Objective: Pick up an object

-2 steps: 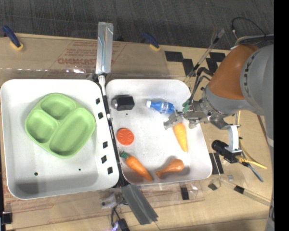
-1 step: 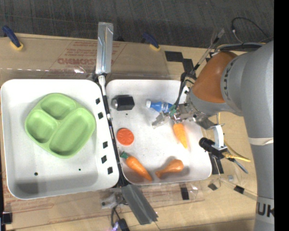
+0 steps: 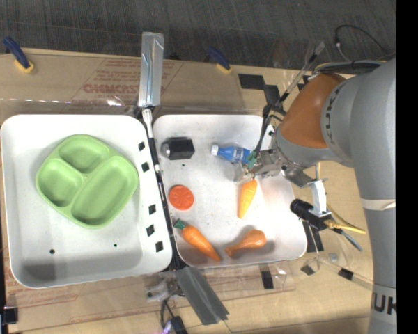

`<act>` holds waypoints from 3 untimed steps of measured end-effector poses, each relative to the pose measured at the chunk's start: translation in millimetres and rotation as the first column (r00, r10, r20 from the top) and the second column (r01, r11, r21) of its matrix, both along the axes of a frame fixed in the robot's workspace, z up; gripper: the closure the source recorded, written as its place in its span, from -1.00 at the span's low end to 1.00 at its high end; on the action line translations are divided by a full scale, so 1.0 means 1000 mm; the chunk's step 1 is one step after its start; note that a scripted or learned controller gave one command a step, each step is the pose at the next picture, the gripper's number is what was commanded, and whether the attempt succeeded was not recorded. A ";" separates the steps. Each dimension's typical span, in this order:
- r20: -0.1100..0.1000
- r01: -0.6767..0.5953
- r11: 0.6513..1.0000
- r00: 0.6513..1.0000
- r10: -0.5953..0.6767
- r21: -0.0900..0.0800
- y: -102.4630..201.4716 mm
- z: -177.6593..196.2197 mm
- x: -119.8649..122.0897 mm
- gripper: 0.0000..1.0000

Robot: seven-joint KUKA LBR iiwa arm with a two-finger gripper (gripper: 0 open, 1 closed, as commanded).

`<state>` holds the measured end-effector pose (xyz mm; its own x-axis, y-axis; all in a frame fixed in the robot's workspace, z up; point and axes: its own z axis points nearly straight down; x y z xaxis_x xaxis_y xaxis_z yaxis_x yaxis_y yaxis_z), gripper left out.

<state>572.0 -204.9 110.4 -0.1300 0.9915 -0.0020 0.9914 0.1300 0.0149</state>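
Bench, right bin [image 3: 195,127]: gripper [image 3: 253,170] at yellow carrot's [image 3: 246,197] top end (grip state unclear), blue bottle [image 3: 230,152] beside.

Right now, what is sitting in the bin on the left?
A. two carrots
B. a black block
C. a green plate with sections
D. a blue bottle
C: the green plate with sections lies alone in the left bin, while the blue bottle, the carrots and the black block are all in the right bin.
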 end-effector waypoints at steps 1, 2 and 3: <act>-0.020 -0.046 0.999 0.999 0.046 0.002 0.017 -0.015 -0.081 1.00; -0.016 0.182 0.983 0.983 -0.182 0.000 0.015 -0.006 -0.021 1.00; -0.016 -0.019 1.000 1.000 0.019 0.000 0.005 0.011 -0.001 1.00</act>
